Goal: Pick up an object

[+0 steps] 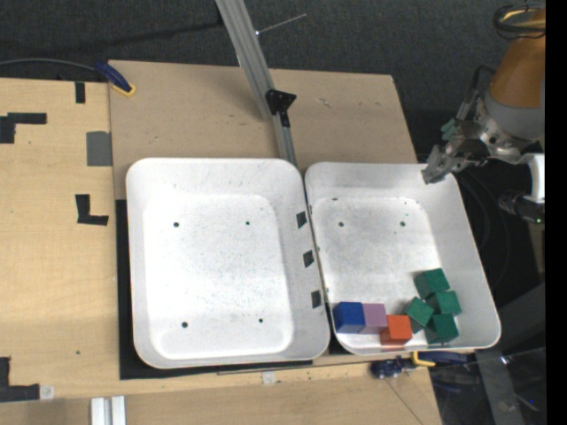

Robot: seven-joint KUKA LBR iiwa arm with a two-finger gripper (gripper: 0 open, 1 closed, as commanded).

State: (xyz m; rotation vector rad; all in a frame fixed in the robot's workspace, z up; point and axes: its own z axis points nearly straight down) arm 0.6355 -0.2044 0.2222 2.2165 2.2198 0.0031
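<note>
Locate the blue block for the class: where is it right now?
The blue block lies in the right bin, at its near left corner, touching the purple block beside it.

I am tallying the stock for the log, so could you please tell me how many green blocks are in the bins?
4, all in the right bin, near corner: one farthest back, one beside it, one by the orange block, one nearest the rim. More could hide beneath.

Wooden bench (pixel 204 113); two white bins side by side: left bin (pixel 142 237), right bin (pixel 461 237).
</note>
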